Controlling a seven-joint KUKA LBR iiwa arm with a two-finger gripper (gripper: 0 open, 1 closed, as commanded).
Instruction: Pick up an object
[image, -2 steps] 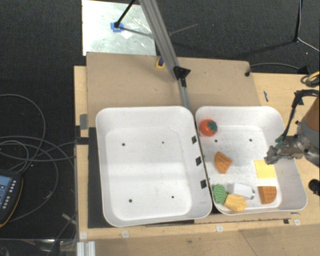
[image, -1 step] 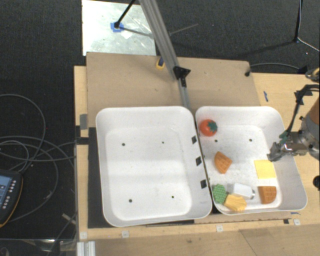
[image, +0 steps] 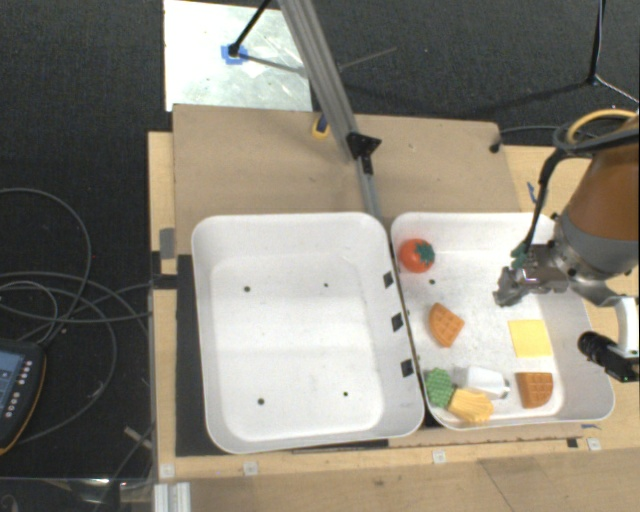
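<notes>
The yellow block (image: 530, 338) is lying flat in the right bin (image: 470, 232), just near of the gripper (image: 512, 290), which is hovering over bare floor; whether it is released or clenched, I cannot tell. An orange wedge (image: 446, 325) is sitting to its left.

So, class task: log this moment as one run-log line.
arm: over right bin | gripper: above bin floor, nothing seen held | nearest: yellow block | left bin: untouched

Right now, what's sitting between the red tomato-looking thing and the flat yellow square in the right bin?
In the camera view, the orange wedge lies roughly between the red ball and the yellow square, a little below the straight line; otherwise it's bare bin floor.
</notes>
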